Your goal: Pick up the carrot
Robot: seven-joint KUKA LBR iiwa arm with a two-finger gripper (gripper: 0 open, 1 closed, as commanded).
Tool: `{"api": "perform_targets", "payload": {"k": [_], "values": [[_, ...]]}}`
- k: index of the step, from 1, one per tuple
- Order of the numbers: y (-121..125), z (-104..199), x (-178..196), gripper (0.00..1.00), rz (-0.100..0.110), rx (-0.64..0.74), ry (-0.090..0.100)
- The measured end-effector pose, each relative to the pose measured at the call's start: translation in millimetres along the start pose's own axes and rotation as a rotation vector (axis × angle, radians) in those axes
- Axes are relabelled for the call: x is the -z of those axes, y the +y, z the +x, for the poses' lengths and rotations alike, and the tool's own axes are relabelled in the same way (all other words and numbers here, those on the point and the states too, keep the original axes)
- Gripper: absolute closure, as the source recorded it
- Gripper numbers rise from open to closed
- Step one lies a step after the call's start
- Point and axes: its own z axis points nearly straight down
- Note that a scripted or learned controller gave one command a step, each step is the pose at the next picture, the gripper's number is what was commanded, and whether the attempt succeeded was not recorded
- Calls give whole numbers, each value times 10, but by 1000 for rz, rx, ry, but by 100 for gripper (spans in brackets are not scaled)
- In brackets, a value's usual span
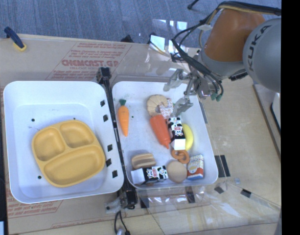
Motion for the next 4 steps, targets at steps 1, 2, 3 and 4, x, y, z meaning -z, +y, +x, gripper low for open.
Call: {"api": "perform_targets", "payload": {"k": [1,2,3,4], "values": [[934,-253,-253,0,-6,-151,2],[1916,-197,-251,0,-4,-350,4],[2534,-105,450,0,-6,-400,-7],[3023,242,-1065,0,-5,-295,-18]]}}
